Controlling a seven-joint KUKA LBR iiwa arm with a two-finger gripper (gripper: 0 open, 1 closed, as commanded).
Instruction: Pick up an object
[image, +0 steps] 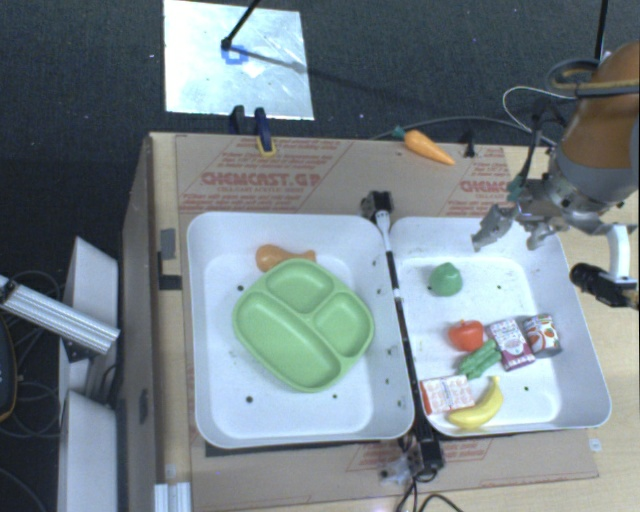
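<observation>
My gripper (510, 237) hangs over the far edge of the right bin (570, 300), open, with nothing between its fingers. Below and left of it, a round green toy vegetable (445, 279) lies apart on the bin floor. Closer to the front sit a red tomato (466, 334), a green pod (481, 360), two small printed cartons (511, 342) (543, 335), a red-and-white packet (439, 394) and a yellow banana (478, 406), crowded together.
The left bin (220, 300) holds a green divided plate (303, 322) with an orange toy (275, 257) behind it. A carrot (428, 147) lies on the cardboard behind the bins. The divider (395, 290) runs between the two bins.
</observation>
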